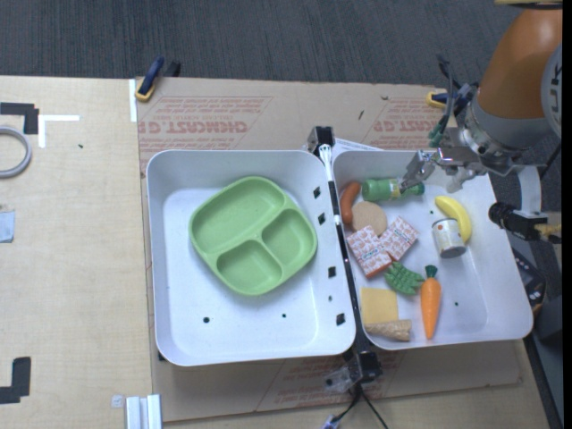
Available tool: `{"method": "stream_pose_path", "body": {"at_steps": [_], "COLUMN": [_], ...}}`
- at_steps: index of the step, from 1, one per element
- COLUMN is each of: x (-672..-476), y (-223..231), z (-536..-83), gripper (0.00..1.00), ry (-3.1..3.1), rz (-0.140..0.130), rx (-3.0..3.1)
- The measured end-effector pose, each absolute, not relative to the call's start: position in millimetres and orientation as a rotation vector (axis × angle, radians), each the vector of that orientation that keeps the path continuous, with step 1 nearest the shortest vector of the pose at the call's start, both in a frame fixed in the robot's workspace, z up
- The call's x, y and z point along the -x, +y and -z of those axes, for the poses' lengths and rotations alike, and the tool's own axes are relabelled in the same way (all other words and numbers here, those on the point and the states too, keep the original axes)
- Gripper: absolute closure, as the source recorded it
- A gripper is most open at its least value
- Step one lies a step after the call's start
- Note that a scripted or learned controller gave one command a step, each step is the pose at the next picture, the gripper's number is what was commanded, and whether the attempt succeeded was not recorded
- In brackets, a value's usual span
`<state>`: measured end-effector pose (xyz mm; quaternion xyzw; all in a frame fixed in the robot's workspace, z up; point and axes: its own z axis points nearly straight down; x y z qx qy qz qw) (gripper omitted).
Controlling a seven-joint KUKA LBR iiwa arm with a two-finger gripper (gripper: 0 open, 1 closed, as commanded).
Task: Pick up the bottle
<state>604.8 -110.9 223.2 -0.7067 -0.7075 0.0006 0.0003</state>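
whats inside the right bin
The right bin holds a green bottle with the gripper at its cap end, a sausage, banana, can, carrot, cheese wedge and wafers. Whatever lies under the pile is covered.

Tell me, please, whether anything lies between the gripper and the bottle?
Nothing visible does. The gripper is right at the bottle, at its right end, in the right bin. The sausage and bread lie on the bottle's far side.

The arm (527, 61) reaches in from the right, orange band up top, gripper (418, 172) low, pointing left, fingers parted.
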Motion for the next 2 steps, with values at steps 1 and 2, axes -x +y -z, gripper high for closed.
{"method": "stream_pose_path", "body": {"at_steps": [1, 2], "x": [-605.0, -539.7], "y": [-111.2, -77.8], "z": [-232.6, -239.4], "gripper": [1.0, 1.0], "ry": [-2.223, -2.249], "rz": [-0.003, -0.002], "rx": [2.219, 2.193]}}
